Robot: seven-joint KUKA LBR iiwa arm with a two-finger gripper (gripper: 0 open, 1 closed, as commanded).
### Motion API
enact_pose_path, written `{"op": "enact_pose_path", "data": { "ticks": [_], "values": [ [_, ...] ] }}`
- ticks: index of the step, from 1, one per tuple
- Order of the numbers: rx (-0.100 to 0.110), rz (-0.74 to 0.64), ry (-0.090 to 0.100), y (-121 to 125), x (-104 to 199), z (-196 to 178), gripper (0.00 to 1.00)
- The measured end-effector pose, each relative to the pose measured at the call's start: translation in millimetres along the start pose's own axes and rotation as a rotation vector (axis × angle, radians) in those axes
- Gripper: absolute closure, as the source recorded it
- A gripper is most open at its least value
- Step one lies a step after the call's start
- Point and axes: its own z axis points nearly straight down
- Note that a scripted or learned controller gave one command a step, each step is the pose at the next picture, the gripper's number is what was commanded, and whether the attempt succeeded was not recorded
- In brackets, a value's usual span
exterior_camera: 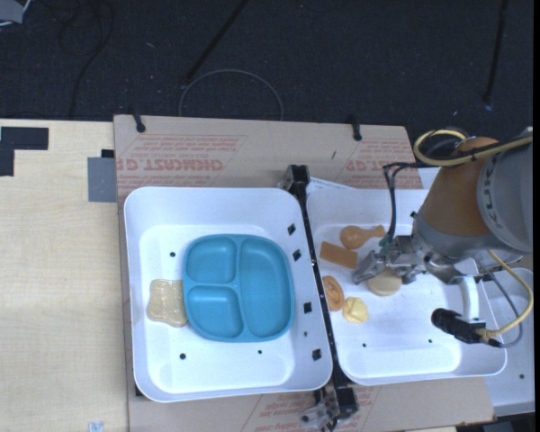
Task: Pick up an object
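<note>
Camera view looks down at a slant on two white bins side by side on the counter (54, 268). The left bin (153, 214) carries a blue sectioned plate (237, 287) with a pale yellowish piece (166, 302) touching its left edge. The right bin (405, 358) carries the loose pieces the task could take: an orange spoon-like piece (360, 235) near the top, an orange-brown stick (338, 256) just below it, an orange ring-like piece (332, 292) near the divider, a small yellow lump (355, 310) beside it, and a cream round piece (384, 284) under the tool.

The arm reaches in from the right, and the gripper (376, 269) hangs low over the right bin, right above the cream round piece. Its metal parts blur together here, so I cannot tell whether it stands apart or together, and nothing can be judged as held.

The step in hand looks like the descent onto a pick. To do it well, the gripper should centre on one piece, most likely the cream round one, and stay off the orange-brown stick just beside it, since a nudge could push either aside. A straight drop and a slow lift would show quickly whether the piece has come away from the bin floor.
</note>
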Motion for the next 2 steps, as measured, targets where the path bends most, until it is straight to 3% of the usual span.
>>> {"op": "enact_pose_path", "data": {
  "ticks": [1,2],
  "values": [
    [0.001,0.003,0.000,0,-1,-12,1.00],
    [-0.004,-0.001,-0.001,0,3,-55,1.00]
  ]
}}
